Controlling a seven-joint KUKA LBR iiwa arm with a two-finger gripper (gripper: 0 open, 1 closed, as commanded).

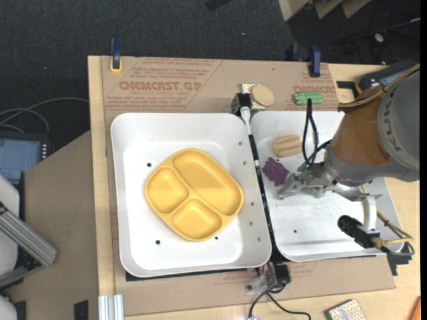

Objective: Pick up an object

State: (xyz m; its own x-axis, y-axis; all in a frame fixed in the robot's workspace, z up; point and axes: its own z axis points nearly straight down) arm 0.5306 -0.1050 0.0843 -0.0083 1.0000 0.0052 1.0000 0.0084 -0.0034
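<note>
In the right bin (320, 242), purple object (274, 171) just left of hand (288, 189)

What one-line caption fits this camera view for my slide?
KUKA arm's end effector low in the right bin beside a purple object and tan block; yellow divided tray fills the left bin.

Divided plate (193, 193) in left bin (127, 179); block (287, 145) in right bin (320, 242).

dark carpet floor (100, 12), cardboard-topped bench (173, 79)
</note>
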